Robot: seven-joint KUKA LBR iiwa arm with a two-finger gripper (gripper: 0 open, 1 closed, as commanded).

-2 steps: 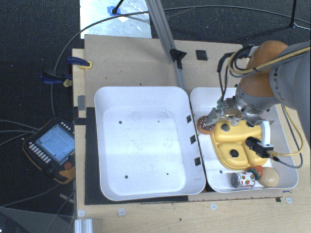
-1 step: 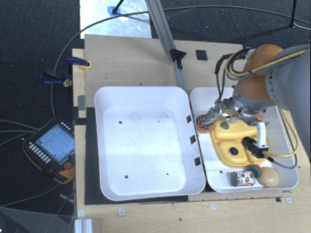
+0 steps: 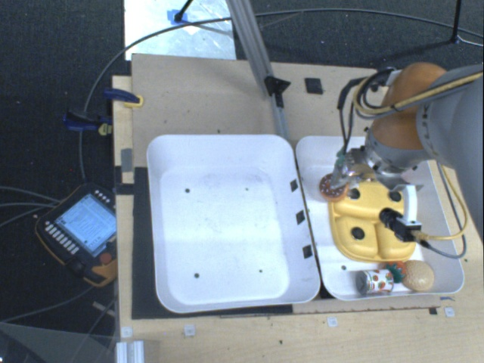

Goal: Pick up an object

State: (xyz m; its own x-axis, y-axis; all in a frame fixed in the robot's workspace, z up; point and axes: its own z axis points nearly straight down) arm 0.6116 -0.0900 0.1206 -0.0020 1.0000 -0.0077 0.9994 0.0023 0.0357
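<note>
The right bin holds a large yellow moulded plastic piece with round dimples. A small brown-and-pink ring lies at that piece's upper left corner. A small can with a red and green label lies near the front wall, beside a beige ball. My gripper hangs low over the ring and the yellow piece's upper left edge, with the grey arm and its orange band behind it. I cannot see whether it touches either of them.
The left bin stands beside the right one, sharing a divider edge with black clips. A grey pole slants across the back of the bench. Cables loop around the wrist. A teach pendant lies left of the bench.
</note>
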